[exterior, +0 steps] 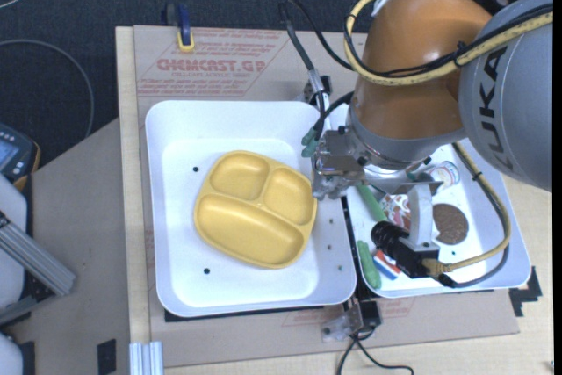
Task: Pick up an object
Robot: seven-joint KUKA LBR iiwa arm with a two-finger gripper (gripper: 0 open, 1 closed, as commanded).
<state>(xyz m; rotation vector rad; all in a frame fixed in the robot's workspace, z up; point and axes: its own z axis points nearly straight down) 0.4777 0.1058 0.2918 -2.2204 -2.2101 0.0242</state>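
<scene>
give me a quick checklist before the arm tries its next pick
1. Target in view: not ok. The arm covers much of the right bin, so the items there are partly hidden.
2. Gripper state: cannot tell.
3. Anything held: cannot tell.
4. Yellow divided plate lies flat in the left bin, apart from its walls: ok.
5. Cables: not ok. A yellow cable loops low over the right bin's items.
6. Brown round object lies unobstructed in the right bin: ok.

A glossy yellow plastic tray [255, 208] lies in a smooth white plastic bin [167, 189]. The board [219, 66] beneath looks like matt brown cardboard.
</scene>
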